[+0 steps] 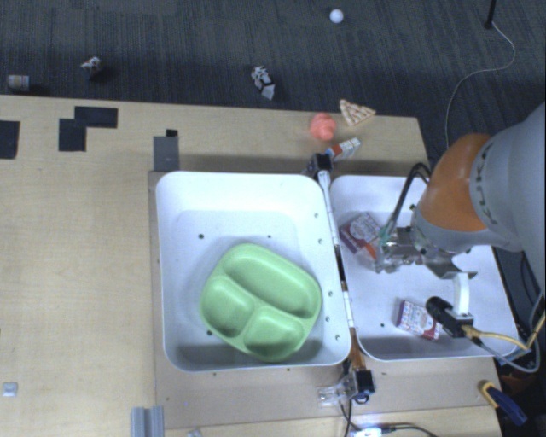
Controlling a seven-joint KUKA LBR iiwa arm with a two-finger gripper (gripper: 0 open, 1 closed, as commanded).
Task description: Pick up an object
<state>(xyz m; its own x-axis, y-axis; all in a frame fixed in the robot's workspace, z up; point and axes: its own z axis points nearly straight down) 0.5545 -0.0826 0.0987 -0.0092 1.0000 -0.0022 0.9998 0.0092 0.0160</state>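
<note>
Nearest you, past the front strip of the worktop, a green divided plate lies tilted in the left bin, taking up most of its near half. Beside it, in the right bin, a small red-and-white packet lies flat close to the front wall. A little further in you find the gripper, low in the right bin near the wall it shares with the left bin, just beside a crinkled clear wrapper with red print. That wrapper looks like the thing being gone for. You cannot tell from this angle whether the gripper is apart or together, nor whether it touches the wrapper, so count nothing as held. The step in hand reads as the reach and descent onto a target, with the pick not yet made. The next move calls for settling squarely over the wrapper, closing, and lifting straight up clear of the dividing wall. A thin, slippery wrapper may well slide out. The arm comes in from the right, its orange band above the wrist and the wrist bent down into the bin. Beyond the bins a pink ball and a wedge-shaped toy sit at the worktop's far edge, and a white ball lies on the floor.
</note>
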